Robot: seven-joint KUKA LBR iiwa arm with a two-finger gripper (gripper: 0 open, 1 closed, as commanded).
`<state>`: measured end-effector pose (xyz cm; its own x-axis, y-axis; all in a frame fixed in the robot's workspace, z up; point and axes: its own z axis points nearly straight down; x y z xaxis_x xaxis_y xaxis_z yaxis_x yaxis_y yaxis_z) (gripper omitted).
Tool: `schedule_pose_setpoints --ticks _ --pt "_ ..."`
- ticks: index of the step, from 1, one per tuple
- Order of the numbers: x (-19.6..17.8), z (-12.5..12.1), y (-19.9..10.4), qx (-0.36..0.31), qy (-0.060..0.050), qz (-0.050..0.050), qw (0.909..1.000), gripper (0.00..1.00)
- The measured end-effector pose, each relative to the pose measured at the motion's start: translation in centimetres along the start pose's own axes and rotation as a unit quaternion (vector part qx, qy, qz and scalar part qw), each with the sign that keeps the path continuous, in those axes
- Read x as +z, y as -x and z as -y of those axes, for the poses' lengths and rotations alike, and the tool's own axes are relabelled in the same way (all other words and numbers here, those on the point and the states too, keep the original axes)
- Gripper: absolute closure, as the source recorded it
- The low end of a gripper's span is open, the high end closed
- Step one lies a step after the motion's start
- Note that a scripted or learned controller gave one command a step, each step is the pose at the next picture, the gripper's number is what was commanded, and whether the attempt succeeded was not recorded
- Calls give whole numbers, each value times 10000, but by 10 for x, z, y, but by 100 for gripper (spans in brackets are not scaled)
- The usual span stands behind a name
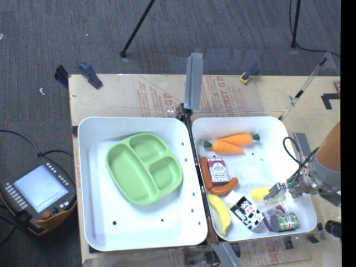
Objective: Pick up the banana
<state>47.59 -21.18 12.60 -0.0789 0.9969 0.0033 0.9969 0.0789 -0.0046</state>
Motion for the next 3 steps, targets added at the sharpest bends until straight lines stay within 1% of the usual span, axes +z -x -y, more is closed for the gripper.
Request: schedule_pose_setpoints --ticks 1,2,3 --pt "-66 -23 3 -259 18 13 9997 0" --pt "41 -41 1 -251 1 -10 9997 0" --pt "36 -7 -2 -1148 80 19 9934 0"
